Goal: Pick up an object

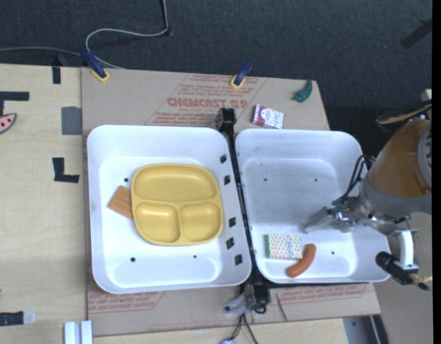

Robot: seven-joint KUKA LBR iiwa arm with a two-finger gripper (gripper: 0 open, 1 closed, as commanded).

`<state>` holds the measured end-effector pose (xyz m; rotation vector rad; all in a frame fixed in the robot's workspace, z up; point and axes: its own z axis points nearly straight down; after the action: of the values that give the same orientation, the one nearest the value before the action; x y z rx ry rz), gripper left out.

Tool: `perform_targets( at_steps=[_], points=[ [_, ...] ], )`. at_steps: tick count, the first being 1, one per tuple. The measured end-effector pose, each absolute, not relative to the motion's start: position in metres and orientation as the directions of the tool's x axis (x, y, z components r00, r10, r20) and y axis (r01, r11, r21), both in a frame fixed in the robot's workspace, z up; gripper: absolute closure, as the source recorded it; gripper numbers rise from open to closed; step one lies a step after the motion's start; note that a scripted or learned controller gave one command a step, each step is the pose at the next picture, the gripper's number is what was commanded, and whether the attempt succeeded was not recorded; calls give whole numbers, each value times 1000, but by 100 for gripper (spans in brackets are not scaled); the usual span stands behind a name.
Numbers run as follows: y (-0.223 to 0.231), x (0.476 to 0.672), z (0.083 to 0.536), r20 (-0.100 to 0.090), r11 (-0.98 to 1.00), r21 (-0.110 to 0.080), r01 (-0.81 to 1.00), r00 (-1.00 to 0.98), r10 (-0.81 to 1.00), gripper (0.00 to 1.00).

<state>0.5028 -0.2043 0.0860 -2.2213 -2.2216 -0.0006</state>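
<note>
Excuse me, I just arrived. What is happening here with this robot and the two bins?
A grey and orange arm reaches from the right over the right bin, trying to pick up an object. Its hand is low in that bin, just above a small patterned packet and a sausage near the front wall; nothing shows between its fingers. The left bin holds a yellow divided plate with a brown cracker tucked at its left edge.

Plastic, cardboard and wood

Smooth glossy yellow plastic tray (pixel 178 203); white plastic bins (pixel 105 192), faintly shiny; matt brown cardboard (pixel 134 102); pale wood-look tabletop (pixel 30 213).
</note>
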Motion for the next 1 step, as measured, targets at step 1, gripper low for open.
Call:
perform_targets(
  at_steps=[1],
  points=[
    [-138, 485, 86, -1, 1, 5, 1000, -1, 1000, 0]
  ],
)
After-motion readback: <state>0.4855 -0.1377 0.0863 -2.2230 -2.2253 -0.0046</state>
